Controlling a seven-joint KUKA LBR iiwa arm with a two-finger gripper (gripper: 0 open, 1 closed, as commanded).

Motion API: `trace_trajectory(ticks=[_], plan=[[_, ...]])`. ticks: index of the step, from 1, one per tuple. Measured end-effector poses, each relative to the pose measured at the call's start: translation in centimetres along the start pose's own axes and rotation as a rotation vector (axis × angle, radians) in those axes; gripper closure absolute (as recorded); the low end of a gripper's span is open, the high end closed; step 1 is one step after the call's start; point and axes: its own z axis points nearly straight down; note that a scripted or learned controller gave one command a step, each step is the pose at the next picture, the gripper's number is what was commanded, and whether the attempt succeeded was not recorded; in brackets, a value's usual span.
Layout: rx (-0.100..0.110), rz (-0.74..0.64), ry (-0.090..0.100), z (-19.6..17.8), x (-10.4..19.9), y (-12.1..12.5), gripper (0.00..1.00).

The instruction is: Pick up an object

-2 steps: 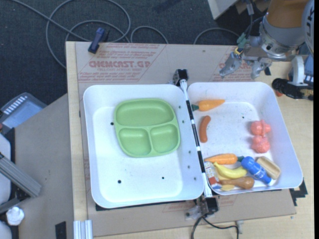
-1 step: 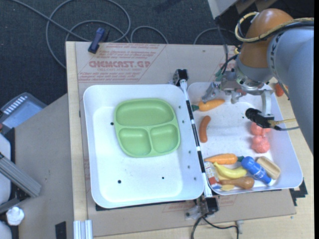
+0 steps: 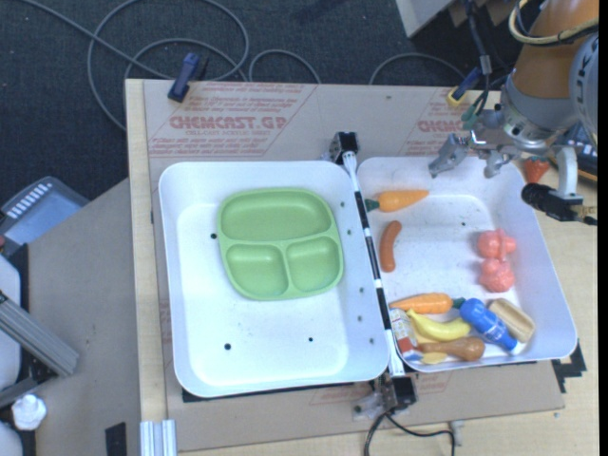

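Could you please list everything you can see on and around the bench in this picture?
bins: two, white, side by side on the bench
divided plate: one, green, in the left bin
carrots: two, orange, right bin, one near the far rim, one in the near pile
sausage: one, reddish brown, right bin, left part
pink lumps: two, pink, right bin, right side
banana: one, yellow, near pile
bottle: one, blue, near pile
bun: one, tan, beside the bottle
brown piece: one, brown, near rim
board: one, tan with red print, under the bins
clip: one, blue, board's far left corner
cables: several, grey, on the dark floor
gripper: one, grey, over the right bin's far rim
arm: one, grey and orange, upper right
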Motion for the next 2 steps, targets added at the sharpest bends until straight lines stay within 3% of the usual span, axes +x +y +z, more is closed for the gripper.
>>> trace_trajectory(ticks=[1,2], plan=[[0.000,0.000,0.000,1.7,-4.9,-0.3,0.00],[0.004,0.001,0.002,4.2,-6.2,-5.6,0.00]])
